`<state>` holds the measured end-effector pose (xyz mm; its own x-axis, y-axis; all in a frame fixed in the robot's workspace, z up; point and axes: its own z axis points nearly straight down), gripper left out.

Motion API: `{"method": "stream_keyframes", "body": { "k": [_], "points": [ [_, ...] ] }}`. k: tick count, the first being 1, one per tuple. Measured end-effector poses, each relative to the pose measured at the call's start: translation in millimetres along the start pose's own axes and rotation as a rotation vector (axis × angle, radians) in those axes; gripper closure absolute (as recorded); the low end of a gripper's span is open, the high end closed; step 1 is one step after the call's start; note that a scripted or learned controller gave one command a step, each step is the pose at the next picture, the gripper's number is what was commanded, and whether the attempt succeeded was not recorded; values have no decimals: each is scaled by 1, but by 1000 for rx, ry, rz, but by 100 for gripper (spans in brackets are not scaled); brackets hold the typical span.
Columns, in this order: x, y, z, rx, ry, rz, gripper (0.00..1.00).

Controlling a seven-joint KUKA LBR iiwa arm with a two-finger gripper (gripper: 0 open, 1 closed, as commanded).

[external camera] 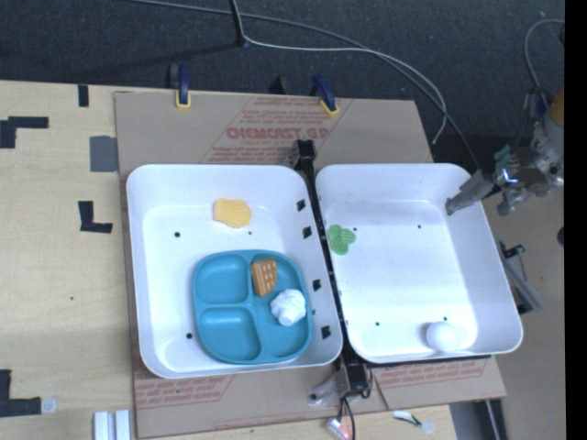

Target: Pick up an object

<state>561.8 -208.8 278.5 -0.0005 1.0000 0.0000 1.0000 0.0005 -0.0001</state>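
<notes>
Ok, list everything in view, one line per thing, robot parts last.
bins: 2, white, side by side on the cardboard
tray: 1, blue, three compartments, left bin
waffle: 1, brown, on the tray's right side
white lump: 1, white, on the tray's right side, below the waffle
yellow piece: 1, yellow, left bin floor above the tray
green piece: 1, green, right bin, near its left wall
ball: 1, white, right bin, lower right corner
clamps: 2, blue and yellow, cardboard's top edge
gripper: 1, grey, over the right bin's upper right rim
</notes>
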Motion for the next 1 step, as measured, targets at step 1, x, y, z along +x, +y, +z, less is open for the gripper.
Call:
{"method": "stream_keyframes", "body": {
  "k": [1],
  "points": [
    [73, 5, -1, 0, 1, -6, 0]
  ]
}}
